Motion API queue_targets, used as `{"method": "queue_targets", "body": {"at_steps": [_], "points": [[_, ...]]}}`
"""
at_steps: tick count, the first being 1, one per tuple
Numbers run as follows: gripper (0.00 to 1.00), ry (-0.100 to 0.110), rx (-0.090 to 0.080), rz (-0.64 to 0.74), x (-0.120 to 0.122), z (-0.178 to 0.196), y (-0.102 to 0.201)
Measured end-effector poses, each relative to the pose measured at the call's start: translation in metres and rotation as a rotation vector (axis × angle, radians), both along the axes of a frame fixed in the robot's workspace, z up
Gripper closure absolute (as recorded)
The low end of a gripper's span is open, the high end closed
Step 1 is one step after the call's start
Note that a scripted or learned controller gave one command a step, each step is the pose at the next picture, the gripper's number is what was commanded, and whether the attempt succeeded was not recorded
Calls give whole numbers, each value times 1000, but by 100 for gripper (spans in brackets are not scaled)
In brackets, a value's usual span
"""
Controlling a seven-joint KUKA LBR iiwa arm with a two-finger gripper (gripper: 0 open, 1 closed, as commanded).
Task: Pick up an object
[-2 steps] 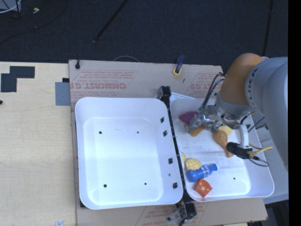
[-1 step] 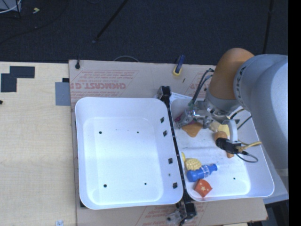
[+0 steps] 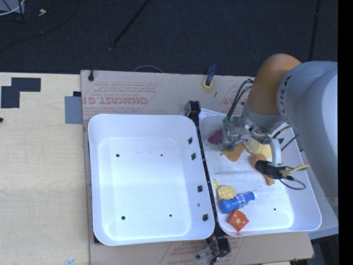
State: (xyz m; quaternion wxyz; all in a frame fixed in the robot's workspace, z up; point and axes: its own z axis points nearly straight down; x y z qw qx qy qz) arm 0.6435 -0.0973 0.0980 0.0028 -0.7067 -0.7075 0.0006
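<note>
Risk no. 1 is a miss: the gripper (image 3: 231, 138) sits low in the upper-left corner of the right bin (image 3: 309, 217), w/ a purple object (image 3: 215, 138) just beside it toward the divider and an orange piece (image 3: 235, 154) just below. I can't tell whether it's apart or together, nor whether anything is held. If it closes between the 2, it may nudge both and take neither, or pinch 1 by an edge so it slips on the lift. The purple object lies near the bin wall, so a descent there could catch the rim. Other candidates, i.e. a yellow corn-like toy (image 3: 225, 192), a blue bottle (image 3: 237, 201) and a red item (image 3: 238, 221), crowd the bin's lower left, so a grab there could drag a neighbour. Both it and the left bin (image 3: 99, 148) are smooth white plastic, prob. slick. They rest on a cardboard sheet (image 3: 138, 95) over a pale wood bench (image 3: 38, 175), w/ dark floor (image 3: 165, 26) behind.
</note>
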Motion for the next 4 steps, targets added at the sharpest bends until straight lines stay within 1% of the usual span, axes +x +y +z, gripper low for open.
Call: {"method": "queue_targets", "body": {"at_steps": [1,2,3,4], "points": [[100,1,-2,-3,-66,-11,-4],[100,10,0,1,0,-11,-3],[100,3,-4,-2,-2,-11,14],[100,4,-5,-2,-2,-11,14]]}}
